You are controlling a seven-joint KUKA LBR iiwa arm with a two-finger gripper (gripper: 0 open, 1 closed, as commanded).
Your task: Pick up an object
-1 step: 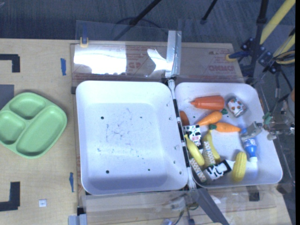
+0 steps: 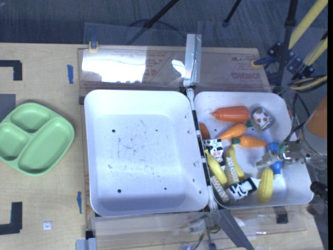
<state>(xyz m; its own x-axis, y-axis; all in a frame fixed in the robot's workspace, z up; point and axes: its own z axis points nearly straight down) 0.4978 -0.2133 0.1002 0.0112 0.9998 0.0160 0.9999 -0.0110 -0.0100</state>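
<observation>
The right bin (image 2: pixel 285 107) holds several toy foods. A large orange carrot (image 2: pixel 231 113) lies at the back, with two smaller carrots (image 2: pixel 233 132) (image 2: pixel 253 141) in front of it. A white spotted ball (image 2: pixel 261 119) sits at the back right. Near the divider lie a yellow banana (image 2: pixel 216 171) and a cow-patterned block (image 2: pixel 214 150). A corn cob (image 2: pixel 266 184) lies at the front. My gripper (image 2: pixel 276 158) reaches in from the right, low over the bin's right side, just above the corn cob and beside the front carrot. Small teal and blue parts show at its tip.
The left bin (image 2: pixel 91 139) is white with faint scuff marks. A green divided plate (image 2: pixel 34 138) rests on the bench to the far left. A clear panel (image 2: pixel 135 66) stands behind the bins. A black-and-white item (image 2: pixel 242 188) lies by the corn cob.
</observation>
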